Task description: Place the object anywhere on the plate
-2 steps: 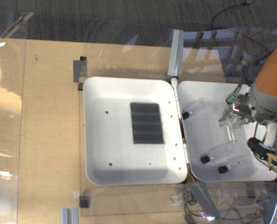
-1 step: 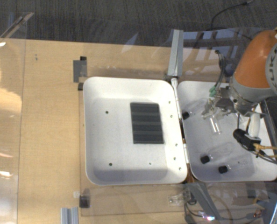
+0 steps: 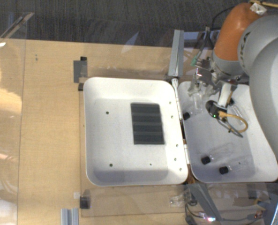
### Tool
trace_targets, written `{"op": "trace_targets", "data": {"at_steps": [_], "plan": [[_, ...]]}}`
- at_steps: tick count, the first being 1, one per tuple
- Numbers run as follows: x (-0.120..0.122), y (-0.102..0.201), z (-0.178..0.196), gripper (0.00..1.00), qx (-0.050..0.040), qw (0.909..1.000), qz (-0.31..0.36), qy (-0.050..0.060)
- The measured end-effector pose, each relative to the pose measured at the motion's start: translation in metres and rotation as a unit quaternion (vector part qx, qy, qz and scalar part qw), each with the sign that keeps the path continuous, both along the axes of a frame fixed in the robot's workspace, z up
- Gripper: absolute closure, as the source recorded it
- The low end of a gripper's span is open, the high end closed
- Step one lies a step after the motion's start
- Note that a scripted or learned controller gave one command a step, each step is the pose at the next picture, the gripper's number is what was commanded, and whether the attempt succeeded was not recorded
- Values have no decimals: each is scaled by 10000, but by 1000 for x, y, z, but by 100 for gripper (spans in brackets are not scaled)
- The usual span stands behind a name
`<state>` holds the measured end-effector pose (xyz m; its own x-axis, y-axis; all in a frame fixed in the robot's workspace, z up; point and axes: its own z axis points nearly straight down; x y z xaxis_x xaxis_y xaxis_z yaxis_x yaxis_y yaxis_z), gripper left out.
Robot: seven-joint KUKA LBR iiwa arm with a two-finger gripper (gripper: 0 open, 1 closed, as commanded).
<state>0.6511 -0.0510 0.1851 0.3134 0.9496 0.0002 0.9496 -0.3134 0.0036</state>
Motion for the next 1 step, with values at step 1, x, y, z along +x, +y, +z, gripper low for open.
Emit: {"op": "trace_targets", "data": {"at_steps": [1], "plan": [[18, 42, 4, 100, 14, 9405, -3399, 3]]}}
